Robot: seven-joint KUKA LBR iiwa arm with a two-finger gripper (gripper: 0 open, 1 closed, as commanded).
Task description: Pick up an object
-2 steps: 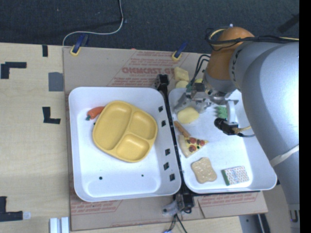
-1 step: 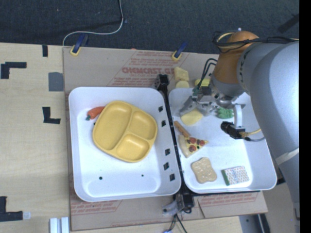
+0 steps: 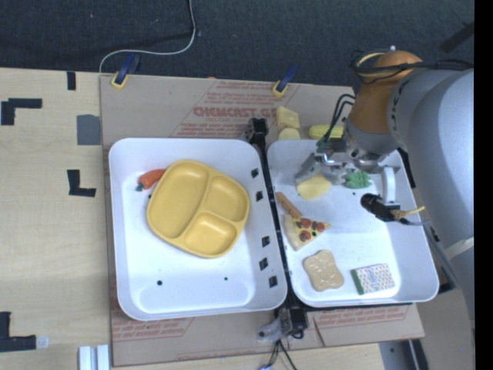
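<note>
My gripper [image 3: 330, 165] hangs low over the back of the right bin [image 3: 408, 245], reaching in from the right under the arm's orange band. A pale yellow rounded piece [image 3: 313, 187] lies right at its front-left tip, touching or nearly touching it. A green piece [image 3: 357, 179] sits just to the gripper's right, partly under the wrist. Nearer the front lie a pizza slice [image 3: 303, 227], a slice of toast [image 3: 322, 270] and a small patterned packet [image 3: 373, 277].
The left bin [image 3: 131, 284] holds a yellow divided plate [image 3: 199, 206] with an orange carrot [image 3: 151, 178] behind it. Behind the right bin, on the cardboard, lie two pale yellow pieces [image 3: 287, 119] and a corn cob [image 3: 323, 132]. A black fitting with a yellow cable [image 3: 384, 206] hangs off the arm.
</note>
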